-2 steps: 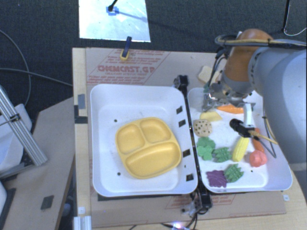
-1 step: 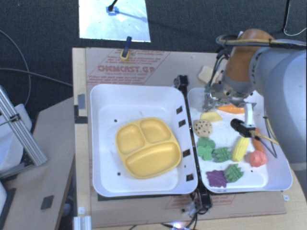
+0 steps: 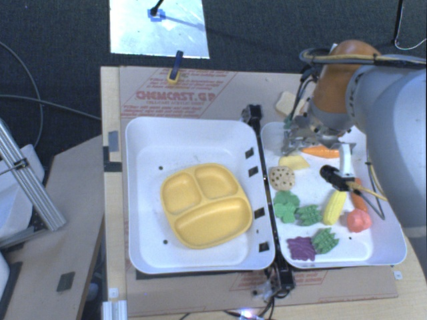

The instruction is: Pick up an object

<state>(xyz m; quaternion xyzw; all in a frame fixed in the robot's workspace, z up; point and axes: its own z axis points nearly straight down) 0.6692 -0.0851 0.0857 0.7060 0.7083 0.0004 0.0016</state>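
Since the task names no one thing, the pick is judged from what lies nearest the hand (image 3: 298, 141). Hand hangs low over the far end of the right bin (image 3: 395, 247), under the grey arm. Cannot tell whether it is spread or pressed together; metal parts blur into one another there. Nothing seen held.

Likely target: yellow wedge (image 3: 293, 161), just below the hand on the bin floor, near the wall between the bins. Carrot (image 3: 321, 153) lies just beside it to the right, close or touching; cannot tell which. Cookie (image 3: 281, 177) sits just on the near side of the wedge.

Handling, by judgement: these look like toy foods, moulded plastic or rubber. Light, stiff enough to hold shape, not fragile. Wedge looks smooth and slopes, so it may squirt out if pinched across the slanted faces. Better to take it across its two flatter sides, low down, near the thick end.

Risks: the carrot could be nudged or caught along with it. The wall leaves little room on the left side.

Other picks farther along the bin: corn (image 3: 334, 207), ridged, likely grippy across its middle; grapes (image 3: 301, 248), knobbly.

Left bin (image 3: 143, 179) holds a yellow plate (image 3: 205, 204), broad and flat, poor for pinching.
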